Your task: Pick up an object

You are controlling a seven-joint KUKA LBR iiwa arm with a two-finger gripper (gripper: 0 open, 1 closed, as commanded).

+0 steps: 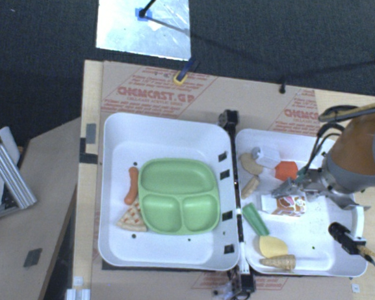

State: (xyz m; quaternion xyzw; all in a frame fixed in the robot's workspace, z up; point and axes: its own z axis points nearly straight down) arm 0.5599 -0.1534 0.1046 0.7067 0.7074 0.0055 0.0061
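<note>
My gripper (pixel 288 187) reaches in from the right over the middle of the right bin (pixel 334 262). It hangs just above a white packet with a red print (pixel 291 205) and just below an orange block (pixel 286 170). A tan mushroom-shaped piece (pixel 249 162) and a pale stick (pixel 249 185) lie to its left. Nearer the front are a green cucumber piece (pixel 256 219), a yellow piece (pixel 272 246) and an ice cream cone (pixel 279 261). Nothing shows between the gripper and these things.
The left bin (pixel 111 237) holds a green divided plate (pixel 177 196), a red sausage (pixel 132 184) and a pizza slice (pixel 132 218). A black-clipped divider (pixel 231 182) separates the bins. A small grey piece (pixel 257 152) lies at the right bin's back.
</note>
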